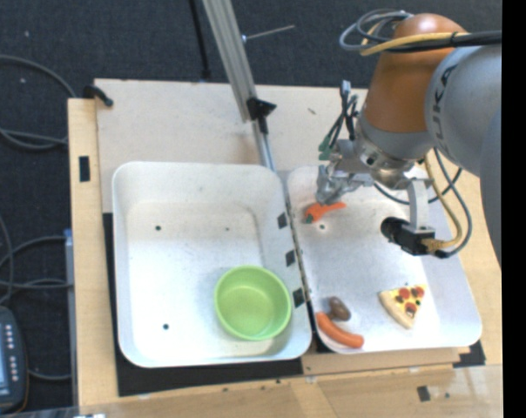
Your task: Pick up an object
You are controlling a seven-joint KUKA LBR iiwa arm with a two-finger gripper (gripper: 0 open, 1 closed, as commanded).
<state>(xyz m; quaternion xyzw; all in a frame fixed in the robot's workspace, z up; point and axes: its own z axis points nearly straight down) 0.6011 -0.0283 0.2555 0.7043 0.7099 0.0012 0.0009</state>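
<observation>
A small orange carrot-like toy [323, 209] lies at the far left corner of the right bin [446, 277], close to the wall between the bins. My gripper [333, 187] points down right above it, its tip at the toy's upper end. Whether it touches the toy I cannot tell. A toy pizza slice [403, 304] rests near the front right of the same bin. An orange sausage [340, 332] and a small brown piece [339, 307] sit at the front left corner. The arm's orange band [407, 77] rises behind the gripper.
A green bowl [252, 301] stands at the front right of the left bin [158, 225]. A metal pole [237, 59] slants up from behind the bins. A black fitting [406, 235] on the arm's cables hangs over the right bin.
</observation>
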